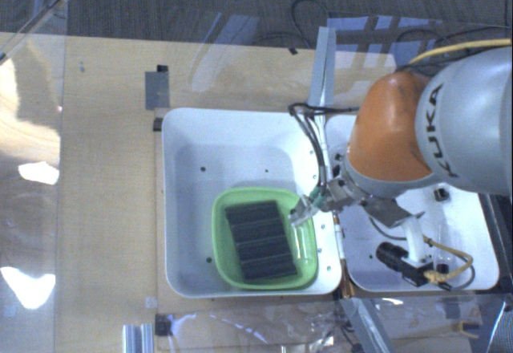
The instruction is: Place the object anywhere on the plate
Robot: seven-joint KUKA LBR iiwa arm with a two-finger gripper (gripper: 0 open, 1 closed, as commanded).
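Pale wooden worktop, carrying two shallow white bins side by side.

Left bin: white floor and low walls, holding a green plate toward the lower right of the bin as viewed. Plate squarish with rounded corners and a raised rim, lying flat.

Black ribbed block: task item, flat on the plate, roughly central and well inside the rim, long side running at a slight slant. In contact with the plate only.

Hand: low at the plate's right rim, beside the wall shared by the two bins, near the block yet apart from it. Wide or narrow: cannot tell from this angle.

Arm: grey, with orange band, reaching in from the right and hanging over much of the right bin.
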